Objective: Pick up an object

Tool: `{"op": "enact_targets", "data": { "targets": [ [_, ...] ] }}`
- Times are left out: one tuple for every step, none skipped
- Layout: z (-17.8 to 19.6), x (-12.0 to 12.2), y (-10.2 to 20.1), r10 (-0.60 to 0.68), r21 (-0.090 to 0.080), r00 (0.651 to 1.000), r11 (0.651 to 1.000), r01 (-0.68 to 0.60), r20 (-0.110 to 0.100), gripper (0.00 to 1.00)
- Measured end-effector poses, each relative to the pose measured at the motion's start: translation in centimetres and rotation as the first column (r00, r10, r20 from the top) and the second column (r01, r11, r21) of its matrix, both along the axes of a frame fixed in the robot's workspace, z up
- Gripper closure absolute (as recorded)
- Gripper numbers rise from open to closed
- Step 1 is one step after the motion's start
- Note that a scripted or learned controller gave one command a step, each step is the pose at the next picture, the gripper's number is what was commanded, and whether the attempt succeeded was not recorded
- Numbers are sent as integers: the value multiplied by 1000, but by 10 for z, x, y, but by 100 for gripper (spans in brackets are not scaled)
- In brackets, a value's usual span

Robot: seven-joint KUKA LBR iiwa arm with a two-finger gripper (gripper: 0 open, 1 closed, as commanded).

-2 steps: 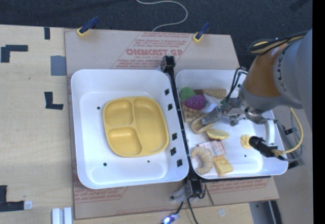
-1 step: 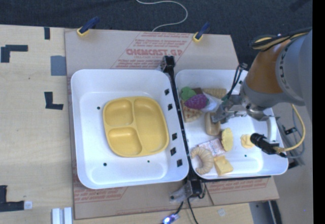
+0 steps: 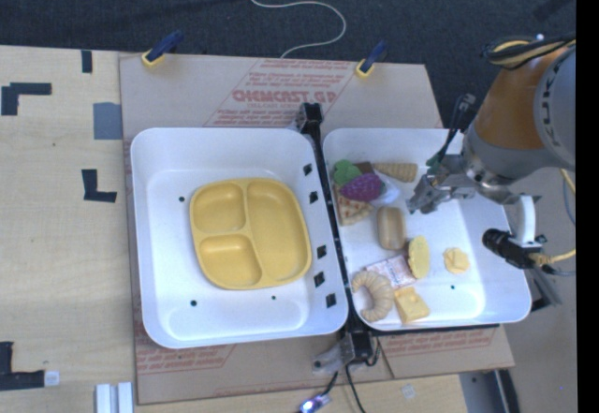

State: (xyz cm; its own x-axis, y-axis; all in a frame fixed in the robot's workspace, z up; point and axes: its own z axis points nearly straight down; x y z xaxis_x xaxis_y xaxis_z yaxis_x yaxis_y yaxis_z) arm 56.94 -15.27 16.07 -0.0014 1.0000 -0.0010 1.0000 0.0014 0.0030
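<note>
Pincer [image 3: 423,202] hanging low over right bin [image 3: 487,308], near its upper middle; cannot tell its state. Toy food crowding below and left of it: purple grapes [image 3: 362,185], tan roll [image 3: 391,228], yellow slice [image 3: 418,257], croissant [image 3: 373,293], cheese cube [image 3: 411,304]. Risks: descending between pieces and closing on nothing; nudging neighbours; rounded roll slipping out. Yellow tray [image 3: 250,233] lying in left bin [image 3: 154,214], well apart.

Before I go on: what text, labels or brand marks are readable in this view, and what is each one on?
"CHEMCAST GP", red print, reads upside down on the brown cardboard sheet behind the two bins; the smaller red lines beside it are too blurred to read.
Red print on the cardboard's front edge, below the right bin: too small to read.
Red marking on the small white packet in the right bin: unreadable.
</note>
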Motion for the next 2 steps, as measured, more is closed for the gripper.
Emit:
{"op": "enact_targets", "data": {
  "targets": [
    [47, 2, -9, -1, 0, 1000, 1000, 1, 0, 100],
    [65, 2, -8, 0, 1, 1000, 1000, 0, -2, 100]
  ]
}}
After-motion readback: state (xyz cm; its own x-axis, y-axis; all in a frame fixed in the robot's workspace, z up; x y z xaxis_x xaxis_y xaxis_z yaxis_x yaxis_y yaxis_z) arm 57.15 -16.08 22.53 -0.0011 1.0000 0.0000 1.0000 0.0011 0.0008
